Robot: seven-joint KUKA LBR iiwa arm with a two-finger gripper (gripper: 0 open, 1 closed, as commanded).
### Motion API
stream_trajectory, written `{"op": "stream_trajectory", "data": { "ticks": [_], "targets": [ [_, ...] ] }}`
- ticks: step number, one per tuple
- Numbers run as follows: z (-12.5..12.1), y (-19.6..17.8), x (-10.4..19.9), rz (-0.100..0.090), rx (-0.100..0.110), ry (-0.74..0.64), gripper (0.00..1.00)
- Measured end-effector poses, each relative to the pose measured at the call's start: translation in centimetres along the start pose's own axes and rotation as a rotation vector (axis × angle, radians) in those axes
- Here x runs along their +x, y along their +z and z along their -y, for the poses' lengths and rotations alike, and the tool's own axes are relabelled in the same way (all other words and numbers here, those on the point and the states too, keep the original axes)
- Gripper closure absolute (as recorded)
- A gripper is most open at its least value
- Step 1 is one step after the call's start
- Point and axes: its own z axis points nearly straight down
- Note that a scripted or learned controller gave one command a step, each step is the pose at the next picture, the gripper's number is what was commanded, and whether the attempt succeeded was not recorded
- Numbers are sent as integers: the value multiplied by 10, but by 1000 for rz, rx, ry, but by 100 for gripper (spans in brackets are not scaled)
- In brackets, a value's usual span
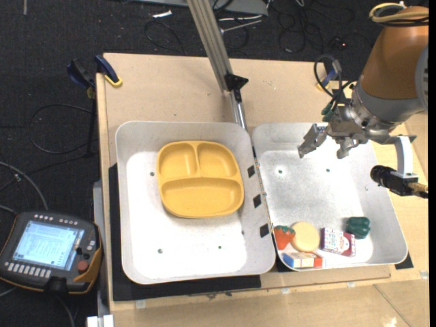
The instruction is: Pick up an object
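The pickable objects lie bunched along the near edge of the right bin (327,182): a red piece (283,236), a pale yellow round (306,236), a small printed box (336,241) and a dark green piece (358,226), touching or nearly so. The gripper (327,145) hangs over the bin's far half, jaws spread and holding nothing, well apart from them. A yellow divided plate (200,179) sits in the left bin (136,203). The crowding could hinder a clean grasp.
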Motion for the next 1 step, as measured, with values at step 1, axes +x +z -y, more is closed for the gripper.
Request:
{"op": "stream_trajectory", "data": {
  "ticks": [1],
  "targets": [
    [0, 0, 0, 0, 0, 1, 0]
  ]
}}
